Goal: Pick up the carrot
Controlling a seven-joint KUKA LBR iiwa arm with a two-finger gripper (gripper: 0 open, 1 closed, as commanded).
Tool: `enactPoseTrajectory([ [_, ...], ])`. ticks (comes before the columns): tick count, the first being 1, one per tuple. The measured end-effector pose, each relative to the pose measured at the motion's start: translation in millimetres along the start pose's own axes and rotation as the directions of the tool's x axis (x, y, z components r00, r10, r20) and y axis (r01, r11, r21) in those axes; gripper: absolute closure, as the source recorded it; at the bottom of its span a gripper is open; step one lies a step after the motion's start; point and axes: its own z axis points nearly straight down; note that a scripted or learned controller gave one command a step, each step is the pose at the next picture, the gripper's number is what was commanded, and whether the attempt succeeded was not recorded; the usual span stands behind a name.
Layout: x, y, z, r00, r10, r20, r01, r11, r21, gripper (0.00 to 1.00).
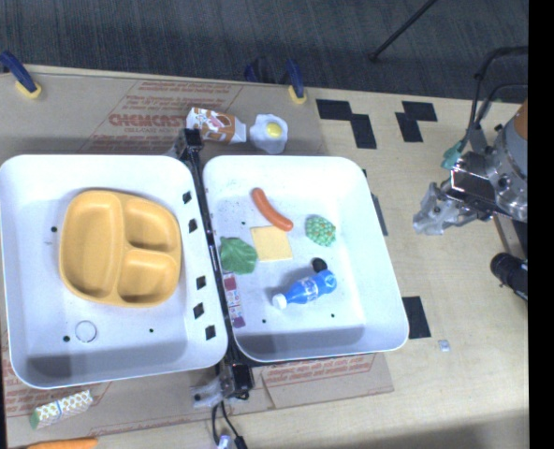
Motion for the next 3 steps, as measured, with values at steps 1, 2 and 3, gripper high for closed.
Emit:
enactPoseTrajectory([
  [1,10.3,-4.1,136.8,0.995,0.101,-0.001,-0.101,0.995,0.005,1.0],
  [2,-0.3,0.2,33.0,0.981,0.192,0.0,-0.192,0.981,0.0,1.0],
  [3,-1.1,0.3,58.1,0.988,0.157,0.0,-0.157,0.988,0.003,1.0],
])
